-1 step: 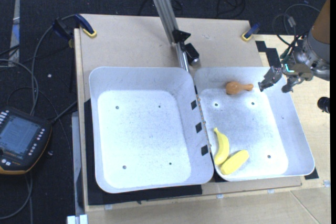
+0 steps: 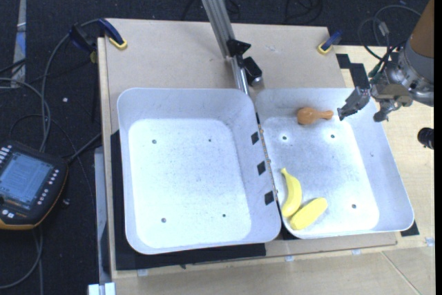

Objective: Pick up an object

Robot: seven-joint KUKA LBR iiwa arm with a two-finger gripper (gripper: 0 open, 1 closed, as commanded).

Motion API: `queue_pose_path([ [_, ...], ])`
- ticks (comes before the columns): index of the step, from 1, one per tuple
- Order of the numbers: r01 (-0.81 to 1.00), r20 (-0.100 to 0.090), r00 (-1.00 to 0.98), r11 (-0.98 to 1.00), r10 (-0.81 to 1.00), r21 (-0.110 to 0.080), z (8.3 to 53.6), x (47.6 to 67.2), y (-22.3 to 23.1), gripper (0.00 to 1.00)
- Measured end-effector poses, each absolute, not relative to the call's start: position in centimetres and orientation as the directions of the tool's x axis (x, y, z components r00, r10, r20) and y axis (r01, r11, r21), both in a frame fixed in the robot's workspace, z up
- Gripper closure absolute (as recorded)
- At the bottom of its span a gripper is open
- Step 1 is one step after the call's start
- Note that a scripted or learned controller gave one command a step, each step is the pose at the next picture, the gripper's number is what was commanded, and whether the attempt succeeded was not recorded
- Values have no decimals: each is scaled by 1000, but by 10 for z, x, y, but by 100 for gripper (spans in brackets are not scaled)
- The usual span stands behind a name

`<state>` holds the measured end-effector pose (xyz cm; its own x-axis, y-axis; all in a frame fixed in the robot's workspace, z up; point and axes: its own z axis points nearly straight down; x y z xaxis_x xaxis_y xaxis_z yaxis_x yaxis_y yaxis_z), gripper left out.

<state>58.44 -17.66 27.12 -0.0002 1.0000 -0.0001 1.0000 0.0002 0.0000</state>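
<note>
An orange-brown drumstick-shaped toy (image 2: 313, 115) lies near the back wall of the right bin (image 2: 387, 169). A yellow banana (image 2: 292, 191) and a yellow lemon-like piece (image 2: 308, 213) lie together near that bin's front left corner. My gripper (image 2: 364, 107) hangs over the bin's back right edge, just right of the drumstick toy. Its two dark fingers (image 2: 350, 106) are spread apart with nothing between them.
The left bin (image 2: 131, 148) adjoins the right one. A slanted metal pole (image 2: 215, 3) with a black clamp (image 2: 246, 65) rises behind where the bins meet. Yellow clamps hold the board's back corners. A pendant lies on the floor at far left.
</note>
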Motion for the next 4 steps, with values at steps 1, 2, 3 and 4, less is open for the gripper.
queue_pose_path([
  [1,1000,1,0,0,1000,-5,215,588,-184,0],
  [2,1000,1,0,0,1000,-4,163,595,-191,0],
  [3,1000,1,0,0,1000,-4,118,594,-198,0],
  [4,1000,-1,0,0,1000,1,130,595,-198,100],
])
